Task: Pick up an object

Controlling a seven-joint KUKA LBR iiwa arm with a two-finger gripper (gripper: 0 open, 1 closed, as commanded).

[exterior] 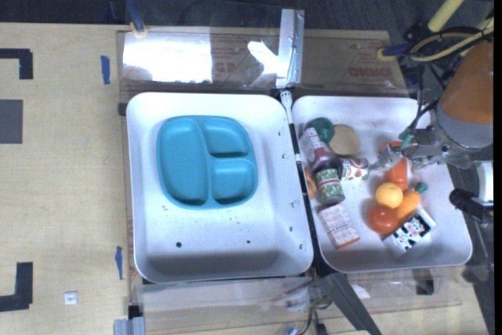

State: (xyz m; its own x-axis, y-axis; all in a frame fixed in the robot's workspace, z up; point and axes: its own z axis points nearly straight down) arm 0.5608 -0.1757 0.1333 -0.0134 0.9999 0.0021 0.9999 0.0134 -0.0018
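Claw [401,154] down at the right bin's [439,110] upper right, arm [471,102] coming in from the right edge w/ orange band showing. Open or clenched? Can't tell, tips too small and blurred against the clutter. Nothing visibly pinched between them, so not calling a hold.

Likeliest target, judging by closeness: the orange carrot-like piece [398,172], touching or just below the claw tip, toward the near rim. Long axis approx up-down in frame, slightly slanted; which end is the tip, too blurred to say. So a short drop, barely any sideways shift, would do it.

Right below that: yellow round fruit [388,194], lemon-ish, no real axis. Beside it a second orange piece [408,204], slanting down-left, and a red round thing [380,219] under the yellow one, all touching in a tight clump. Black-and-white packet [409,231] at the clump's lower right, near the bin's near corner.

Further left of the claw, well apart: dark can w/ green label [329,178], lying roughly up-down along the divider side; small red-labelled bottle [312,141] above it; tan round disc [344,140] just right of the bottle; red-and-white box [339,225] below, long axis tilted down-right.

Left bin [157,247]: blue divided tray [208,161], far from the claw, not in play.

Risk, as a guess: clump so tight that closing on the carrot nudges the lemon too.
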